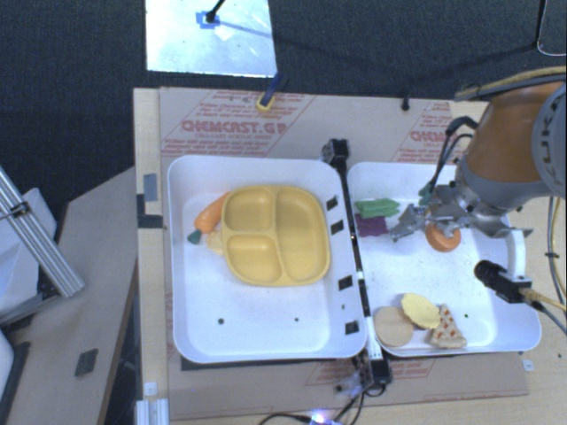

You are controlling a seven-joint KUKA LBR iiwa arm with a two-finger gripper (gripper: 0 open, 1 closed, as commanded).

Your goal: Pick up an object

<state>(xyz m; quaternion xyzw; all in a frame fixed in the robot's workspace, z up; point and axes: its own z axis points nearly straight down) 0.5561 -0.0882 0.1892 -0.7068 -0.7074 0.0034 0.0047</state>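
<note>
Hand (431,222) over right bin (496,330) (grip state unclear) | bench board (235,127) reads "CHEMCAST GP"

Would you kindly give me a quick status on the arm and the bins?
Hand low in right bin, beside orange round piece. Nothing seen gripped. Green item and purple item close alongside. Yellow divided plate in left bin.

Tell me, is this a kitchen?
Probably not; it looks like a robot test bench. A robot arm reaches over two white bins holding toy food, like a carrot beside a yellow plate.
</note>
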